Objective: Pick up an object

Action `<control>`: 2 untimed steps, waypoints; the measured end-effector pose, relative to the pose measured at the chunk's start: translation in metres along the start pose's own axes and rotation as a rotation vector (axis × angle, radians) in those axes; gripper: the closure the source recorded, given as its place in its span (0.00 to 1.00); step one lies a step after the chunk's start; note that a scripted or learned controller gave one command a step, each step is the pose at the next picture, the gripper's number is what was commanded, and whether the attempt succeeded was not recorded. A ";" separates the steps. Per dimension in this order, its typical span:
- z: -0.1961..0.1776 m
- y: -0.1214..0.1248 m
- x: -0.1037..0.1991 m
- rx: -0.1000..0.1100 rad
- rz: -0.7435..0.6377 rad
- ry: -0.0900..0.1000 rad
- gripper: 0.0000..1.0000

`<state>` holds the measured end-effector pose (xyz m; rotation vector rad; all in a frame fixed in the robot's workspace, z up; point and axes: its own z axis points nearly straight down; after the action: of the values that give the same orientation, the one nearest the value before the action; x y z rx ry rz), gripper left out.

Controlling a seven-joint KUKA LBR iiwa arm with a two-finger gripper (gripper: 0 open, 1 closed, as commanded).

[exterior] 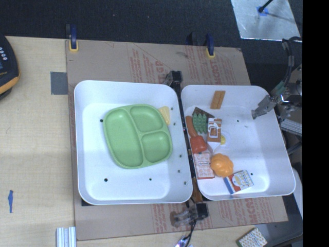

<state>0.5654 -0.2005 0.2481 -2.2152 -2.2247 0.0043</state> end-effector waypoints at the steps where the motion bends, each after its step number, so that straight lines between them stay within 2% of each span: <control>1: 0.151 -0.056 0.017 0.012 0.000 0.005 0.00; 2: 0.134 -0.052 0.014 0.002 -0.003 0.000 1.00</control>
<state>0.5125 -0.1870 0.1145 -2.2106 -2.2269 0.0067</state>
